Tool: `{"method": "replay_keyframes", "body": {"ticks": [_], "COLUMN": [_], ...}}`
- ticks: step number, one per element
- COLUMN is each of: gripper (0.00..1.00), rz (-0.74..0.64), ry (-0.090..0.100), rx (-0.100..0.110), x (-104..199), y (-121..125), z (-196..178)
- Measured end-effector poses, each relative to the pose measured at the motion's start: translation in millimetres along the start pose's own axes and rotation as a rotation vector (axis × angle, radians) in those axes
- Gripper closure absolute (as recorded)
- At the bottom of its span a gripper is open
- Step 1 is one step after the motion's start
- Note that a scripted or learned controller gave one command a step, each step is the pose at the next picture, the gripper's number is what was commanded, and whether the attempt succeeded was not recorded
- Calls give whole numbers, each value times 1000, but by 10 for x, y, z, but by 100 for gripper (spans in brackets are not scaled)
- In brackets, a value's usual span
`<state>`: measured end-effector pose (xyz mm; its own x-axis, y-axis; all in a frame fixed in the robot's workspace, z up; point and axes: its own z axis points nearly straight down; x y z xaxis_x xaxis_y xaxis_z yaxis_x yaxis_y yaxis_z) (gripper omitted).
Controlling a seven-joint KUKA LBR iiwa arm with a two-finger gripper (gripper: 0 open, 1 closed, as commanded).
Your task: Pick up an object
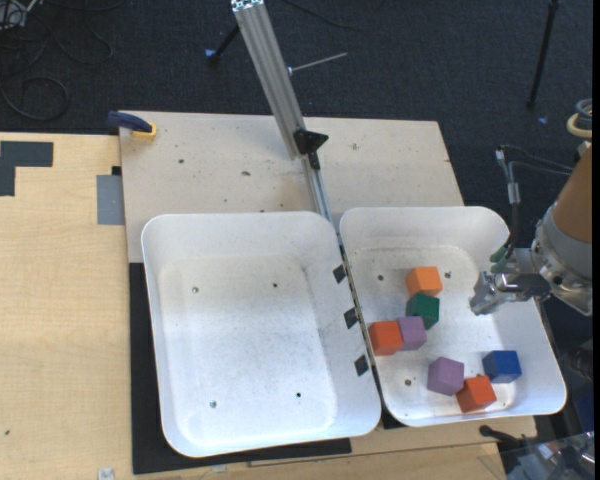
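Seven small coloured cubes scattered in right shallow white bin (400, 230): orange cube (424, 280), green cube (423, 309), another orange cube (385, 337), purple cube (412, 331), second purple cube (445, 375), blue cube (501, 365), third orange cube (476, 394). Two-finger gripper (483, 297) at right rim, nothing visibly between fingers; spread or pressed together, cannot tell. Left white bin (180, 238) alongside.

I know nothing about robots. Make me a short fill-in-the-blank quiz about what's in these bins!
1. All the small cubes lie in the ___ shallow white bin.
2. The green cube touches an ___ cube above it.
3. There are ___ purple cubes.
4. The blue cube lies near the bin's ___ edge.

Answers: right; orange; two; right
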<state>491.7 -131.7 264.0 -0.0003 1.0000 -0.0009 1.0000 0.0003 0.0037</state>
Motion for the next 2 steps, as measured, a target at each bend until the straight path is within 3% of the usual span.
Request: {"method": "replay_keyframes", "body": {"ticks": [2], "gripper": [100], "rz": [-4], "ry": [3], "rx": [6], "x": [937], "y": [302], "z": [44]}}
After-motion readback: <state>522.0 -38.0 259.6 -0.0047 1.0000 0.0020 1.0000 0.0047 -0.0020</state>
